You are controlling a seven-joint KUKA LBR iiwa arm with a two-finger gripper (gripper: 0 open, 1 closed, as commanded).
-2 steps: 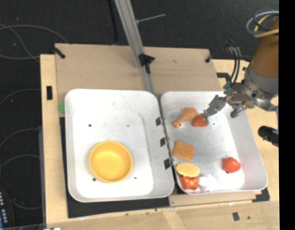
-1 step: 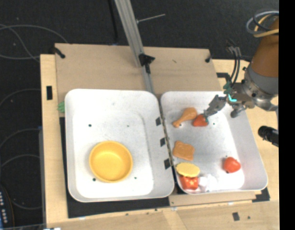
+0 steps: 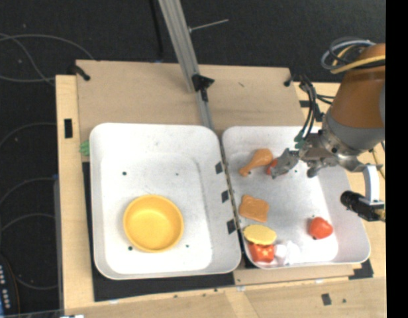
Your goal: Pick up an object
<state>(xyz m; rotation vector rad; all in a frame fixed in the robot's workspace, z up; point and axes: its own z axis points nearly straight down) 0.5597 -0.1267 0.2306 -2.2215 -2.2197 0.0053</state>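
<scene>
- White plastic bins sit side by side on the bench; the left bin (image 3: 111,151) holds a yellow bowl (image 3: 153,222) toward its 7 o'clock corner.
- Toward the 12 o'clock side of the right bin (image 3: 343,247) lies a tan, drumstick-shaped toy (image 3: 256,161). A brown toast-like piece (image 3: 254,209) lies near the divider at about 9 o'clock. A yellow-topped piece (image 3: 259,234) rests against a red item (image 3: 262,251) at 7 o'clock, and a red tomato-like toy (image 3: 320,228) sits at 5 o'clock.
- Reaching in from 3 o'clock, the grey and orange arm (image 3: 357,108) carries its gripper (image 3: 298,163) over the upper part of the right bin.
- Its fingers (image 3: 281,166) look spread apart, with nothing visible between them, so the tool appears released and holds no object.
- One fingertip sits just beside the drumstick toy, at that toy's 3 o'clock end; whether they touch cannot be told.
- Judged from this, the task is at an early stage: the approach seems made, but no grasp or lift has happened.
- What remains is closing on a toy, most likely the drumstick, and raising it out of the bin.
</scene>
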